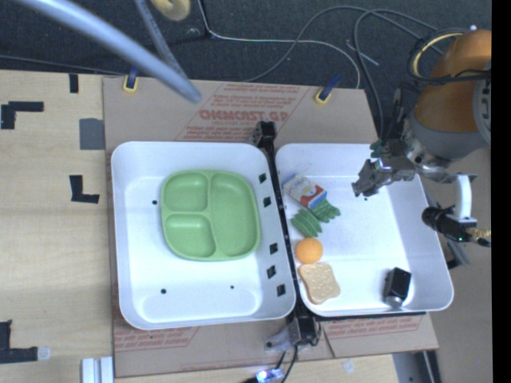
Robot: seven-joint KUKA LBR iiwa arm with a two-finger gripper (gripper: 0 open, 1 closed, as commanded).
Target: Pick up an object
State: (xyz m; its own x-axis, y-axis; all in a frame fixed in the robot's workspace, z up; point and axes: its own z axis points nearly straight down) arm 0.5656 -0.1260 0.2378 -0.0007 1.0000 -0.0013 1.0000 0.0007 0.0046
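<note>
Nearest the camera, in the right bin (415, 238), a small black object (397, 286) lies in the front right corner, close to the wall. Left of it, by the divider between the bins, a slice of toast (319, 282) lies flat, with an orange ball (308, 250) just behind it, touching or nearly so. Further back sit a cluster of green bean pods (314, 217) and then a small white carton with red and blue print (304, 190), both near the divider. Left bin (128, 214) holds a green three-compartment plate (211, 215), lying flat about mid-bin. The gripper (372, 179) hangs over the back right part of the right bin, well apart from every item; nothing is seen between its fingers, and whether they are spread or closed cannot be told. Both bins rest on a cardboard sheet (239, 110) with red lettering. Behind it, dark carpet with loose cables (335, 30).
</note>
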